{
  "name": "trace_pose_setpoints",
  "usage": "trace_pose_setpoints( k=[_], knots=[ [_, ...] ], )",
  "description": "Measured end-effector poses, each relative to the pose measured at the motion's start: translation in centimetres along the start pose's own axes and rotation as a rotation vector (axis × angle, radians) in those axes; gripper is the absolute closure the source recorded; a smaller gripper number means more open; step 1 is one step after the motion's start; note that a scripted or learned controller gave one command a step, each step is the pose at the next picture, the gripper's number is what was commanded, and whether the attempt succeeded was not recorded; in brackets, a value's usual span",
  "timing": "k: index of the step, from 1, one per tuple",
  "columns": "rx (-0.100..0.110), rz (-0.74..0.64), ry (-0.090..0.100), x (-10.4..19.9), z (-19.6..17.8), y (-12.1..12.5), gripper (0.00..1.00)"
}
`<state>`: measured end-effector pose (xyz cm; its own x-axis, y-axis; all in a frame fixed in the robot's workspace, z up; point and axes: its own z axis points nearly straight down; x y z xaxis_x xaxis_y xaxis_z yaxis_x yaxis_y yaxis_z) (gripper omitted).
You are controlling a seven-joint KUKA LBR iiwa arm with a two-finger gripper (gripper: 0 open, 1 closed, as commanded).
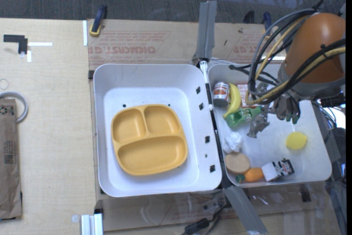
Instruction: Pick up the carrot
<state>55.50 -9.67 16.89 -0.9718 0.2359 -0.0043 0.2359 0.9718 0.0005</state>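
Observation:
The carrot (pixel 253 175) shows as a small orange piece at the front edge of the right bin (pixel 313 173), wedged between a round tan disc (pixel 237 162) and a white and black box (pixel 278 169). Part of it is hidden behind the disc. My gripper (pixel 257 128) hangs over the middle of the right bin, well behind the carrot and apart from it, close to a green item (pixel 242 116). Nothing visible is held in it.
The right bin also holds a small can (pixel 220 93), a banana (pixel 235 98), a crumpled white lump (pixel 233 143) and a yellow round fruit (pixel 296 140). A yellow divided plate (pixel 148 139) lies in the left bin (pixel 104 118). Cables trail from the arm's orange band (pixel 319 47).

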Motion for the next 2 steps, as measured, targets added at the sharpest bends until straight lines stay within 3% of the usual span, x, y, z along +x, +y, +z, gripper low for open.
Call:
trace_pose_setpoints(
  k=[1, 2],
  knots=[
    [0.001, 0.277, 0.001, 1.7, -4.0, -2.6, 0.00],
    [0.003, 0.461, 0.002, 6.3, -9.1, -6.4, 0.00]
  ],
)
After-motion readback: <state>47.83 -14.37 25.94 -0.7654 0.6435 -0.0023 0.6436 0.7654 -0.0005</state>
